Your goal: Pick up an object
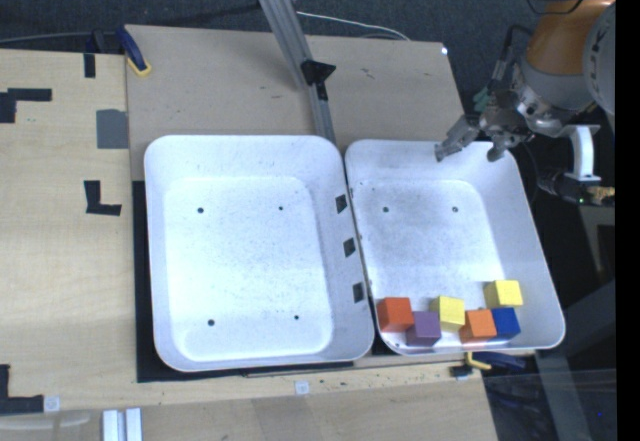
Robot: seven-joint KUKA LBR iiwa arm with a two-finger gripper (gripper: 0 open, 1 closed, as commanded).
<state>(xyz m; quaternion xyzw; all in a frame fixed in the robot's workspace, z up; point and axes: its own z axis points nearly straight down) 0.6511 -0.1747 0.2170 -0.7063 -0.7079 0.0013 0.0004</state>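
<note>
blocks [450, 317] along right bin's [520, 219] near edge, left bin [160, 229] beside

We see right bin [500, 189] floor open upper part; blocks [450, 317] crowd lower edge; metal post [285, 24] upper centre.

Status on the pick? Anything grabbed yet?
Nothing picked yet. The gripper sits over the top edge of the right bin, jaws apart with nothing between them. All six blocks lie clustered along that bin's near edge. Left: move across to them, descend, grasp, lift.
</note>
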